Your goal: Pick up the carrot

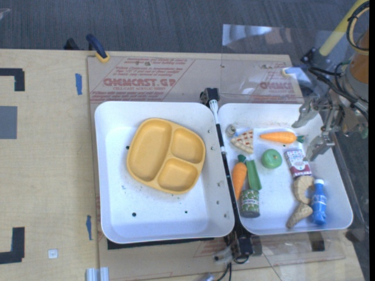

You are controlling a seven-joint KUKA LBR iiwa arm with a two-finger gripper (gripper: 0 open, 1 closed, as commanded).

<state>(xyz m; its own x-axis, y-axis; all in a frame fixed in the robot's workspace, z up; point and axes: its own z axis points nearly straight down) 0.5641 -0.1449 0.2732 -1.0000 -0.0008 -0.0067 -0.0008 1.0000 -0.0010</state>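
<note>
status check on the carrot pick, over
Gripper open, holding nothing, over right bin's far right edge. Nearest carrot lies just left of it, untouched; second carrot by the divider. Green apple close below the first.

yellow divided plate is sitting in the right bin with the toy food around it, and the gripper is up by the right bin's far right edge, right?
Not quite. The camera view shows the yellow divided plate alone in the left bin; the toy food, such as the carrot and green apple, lies in the right bin. The gripper is indeed by that bin's far right edge.
</note>
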